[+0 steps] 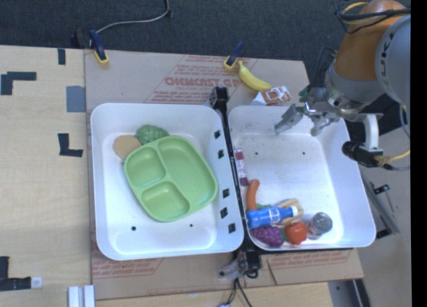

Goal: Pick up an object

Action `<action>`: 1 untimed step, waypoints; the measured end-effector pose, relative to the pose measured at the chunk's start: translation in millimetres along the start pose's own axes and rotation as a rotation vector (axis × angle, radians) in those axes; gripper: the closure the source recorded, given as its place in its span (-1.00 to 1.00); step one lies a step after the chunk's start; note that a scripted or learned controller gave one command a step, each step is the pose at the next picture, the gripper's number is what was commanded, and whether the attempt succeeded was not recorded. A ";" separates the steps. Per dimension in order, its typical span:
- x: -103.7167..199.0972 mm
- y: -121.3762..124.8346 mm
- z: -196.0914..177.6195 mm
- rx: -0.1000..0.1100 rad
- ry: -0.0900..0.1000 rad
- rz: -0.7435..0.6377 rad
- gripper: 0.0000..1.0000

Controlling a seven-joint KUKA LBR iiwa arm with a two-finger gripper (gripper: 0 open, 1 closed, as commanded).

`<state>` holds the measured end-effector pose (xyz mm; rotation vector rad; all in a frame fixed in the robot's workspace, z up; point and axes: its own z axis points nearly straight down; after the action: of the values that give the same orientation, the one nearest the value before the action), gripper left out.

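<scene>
The left bin (107,185) contains a green divided tray (170,177). The right bin (347,192) holds a carrot (251,193), blue bottle (270,216), grapes (269,235), tomato (296,233) and can (321,223) along its near edge. The gripper (303,124) hovers over the far edge, jaws spread, gripping nothing.

toy foods (283,222) in right bin's (347,185) near corner

Two bins side by side on counter (40,185). Left bin (110,232): divided tray (170,177) at centre. Right bin (347,199): bottle (270,216), tomato (296,233), grapes (268,235) clustered at near edge. Claw (301,120) over far edge.
</scene>
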<state>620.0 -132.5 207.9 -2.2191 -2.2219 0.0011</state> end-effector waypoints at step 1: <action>-79.1 34.0 68.6 0.002 -0.002 0.002 -1.00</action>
<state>654.0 -211.5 139.2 -2.2210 -2.2200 0.0048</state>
